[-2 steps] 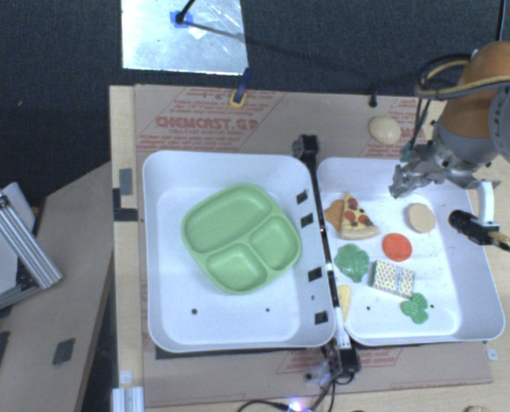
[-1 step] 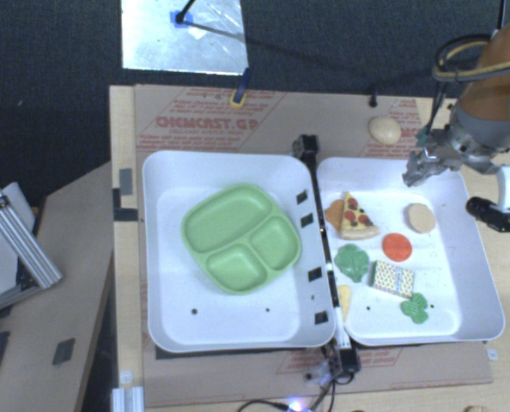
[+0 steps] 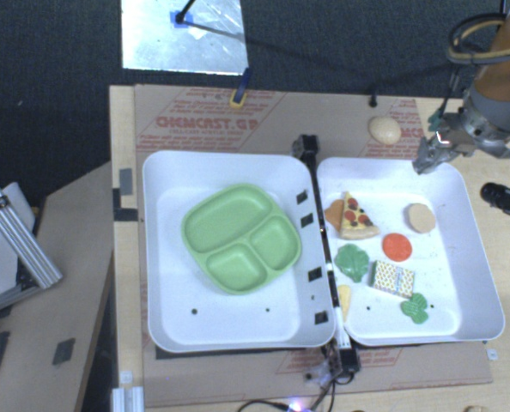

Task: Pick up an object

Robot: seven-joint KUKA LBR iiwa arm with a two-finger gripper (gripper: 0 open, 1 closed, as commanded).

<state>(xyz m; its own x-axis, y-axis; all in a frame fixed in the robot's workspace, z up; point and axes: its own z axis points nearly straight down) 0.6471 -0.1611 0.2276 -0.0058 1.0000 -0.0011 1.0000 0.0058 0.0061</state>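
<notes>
Dark carpet rings the table (image 3: 126, 256), two white bins side by side on it. Left bin (image 3: 165, 316) carries a green divided plate (image 3: 240, 239); right bin (image 3: 470, 307) holds the toy food: pizza slice (image 3: 351, 216), red disc (image 3: 397, 247), tan round (image 3: 421, 218), leafy greens (image 3: 353, 262). End effector (image 3: 428, 157) hovers at that bin's far rim, and I cannot tell how it is set. Best bet looks like the pizza slice: probably light, rigid plastic, a bit slick, so pinch across its narrow width, low down.
</notes>
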